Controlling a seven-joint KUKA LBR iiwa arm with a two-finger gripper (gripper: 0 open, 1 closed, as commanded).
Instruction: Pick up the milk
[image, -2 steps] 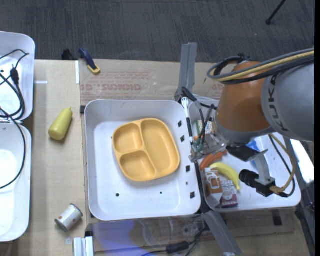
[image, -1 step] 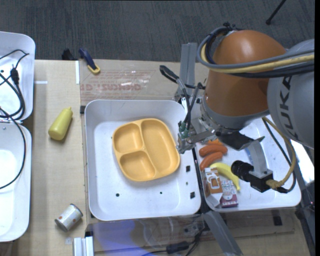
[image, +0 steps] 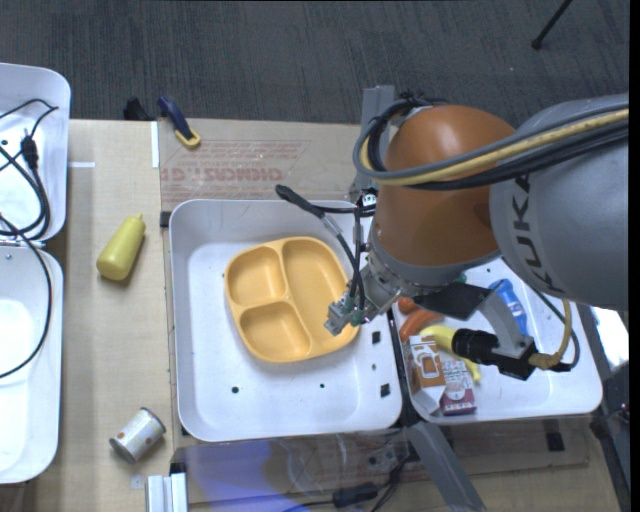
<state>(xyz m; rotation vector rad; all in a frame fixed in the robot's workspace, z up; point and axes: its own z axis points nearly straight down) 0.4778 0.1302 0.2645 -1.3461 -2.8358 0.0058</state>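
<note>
Arm (image: 480, 190) marked "KU" hangs over cardboard (image: 250, 165) printed reversed lettering.

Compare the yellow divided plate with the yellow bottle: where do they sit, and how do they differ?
The yellow divided plate lies flat in the left bin; the yellow bottle lies on its side on the bench, left of that bin. The plate is wide, shallow and has three compartments; the bottle is small, rounded and narrows to a neck. The tool hangs over the plate's right edge, well away from the bottle. Both are plain yellow.
</note>
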